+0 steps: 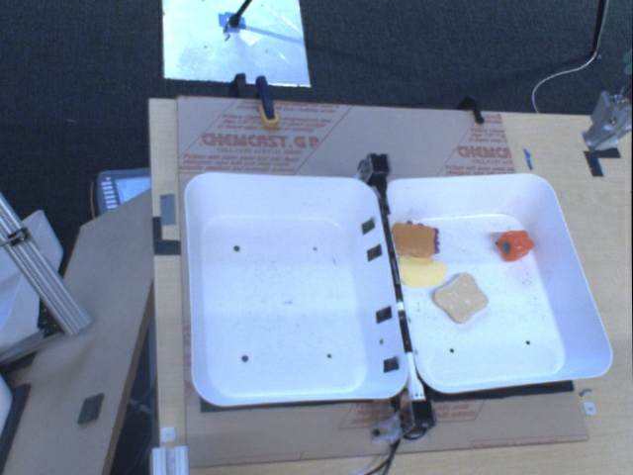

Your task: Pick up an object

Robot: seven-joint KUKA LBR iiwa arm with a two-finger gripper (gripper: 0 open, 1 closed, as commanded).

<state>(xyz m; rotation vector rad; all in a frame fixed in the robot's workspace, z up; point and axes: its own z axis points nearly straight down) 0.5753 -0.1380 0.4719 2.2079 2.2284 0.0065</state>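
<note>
hanging at the far right edge of the camera view, the grey metal gripper (609, 119) sits above the bare bench, just beyond the far right corner of the shallow white right bin (554, 194). it is partly cut off by the frame, and whether it is apart or together cannot be told; nothing is seen held in it.

every loose item lies in that right bin, to the left of the gripper and nearer the camera. closest to it is a small red-orange toy pepper with a dark stem end (513, 245). farther left, against the wall shared by the two bins, rests an orange-brown square waffle-like piece with a purple edge (415, 238). just below it lies a flat pale yellow oval piece (423, 273), and touching or nearly touching that is a tan toast-shaped slice (461, 298).

the shallow white left bin (198, 265) stands farthest from the gripper. both bins rest on a brown cardboard sheet with red lettering (297, 135).
</note>
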